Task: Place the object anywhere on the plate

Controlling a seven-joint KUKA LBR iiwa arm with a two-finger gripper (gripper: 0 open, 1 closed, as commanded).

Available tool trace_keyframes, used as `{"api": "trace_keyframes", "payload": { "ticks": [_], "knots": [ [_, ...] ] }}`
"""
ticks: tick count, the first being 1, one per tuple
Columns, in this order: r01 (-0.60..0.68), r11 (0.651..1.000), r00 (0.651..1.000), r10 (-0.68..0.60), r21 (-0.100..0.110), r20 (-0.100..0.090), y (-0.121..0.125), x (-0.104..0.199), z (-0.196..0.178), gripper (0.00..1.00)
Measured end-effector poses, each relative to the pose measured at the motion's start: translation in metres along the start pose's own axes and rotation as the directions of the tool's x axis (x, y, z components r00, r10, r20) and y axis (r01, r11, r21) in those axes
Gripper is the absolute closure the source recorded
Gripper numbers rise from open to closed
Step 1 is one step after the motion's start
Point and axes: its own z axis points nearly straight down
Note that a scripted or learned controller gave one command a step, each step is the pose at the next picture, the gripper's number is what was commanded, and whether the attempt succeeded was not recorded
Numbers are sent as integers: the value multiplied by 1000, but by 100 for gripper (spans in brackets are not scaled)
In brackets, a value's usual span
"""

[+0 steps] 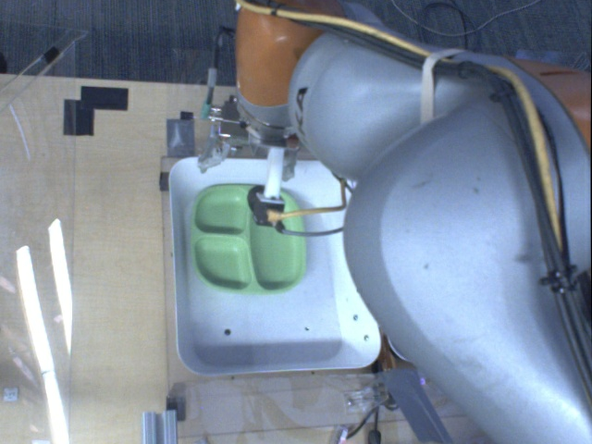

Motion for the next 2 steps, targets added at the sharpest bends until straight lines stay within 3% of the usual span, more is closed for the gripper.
{"api": "trace_keyframes", "payload": {
  "ticks": [1,2],
  "knots": [
    [-69,998,998,69,2,0,-72,-1,87,0],
    [-255,967,967,255,22,13,-17,5,97,0]
  ]
}}
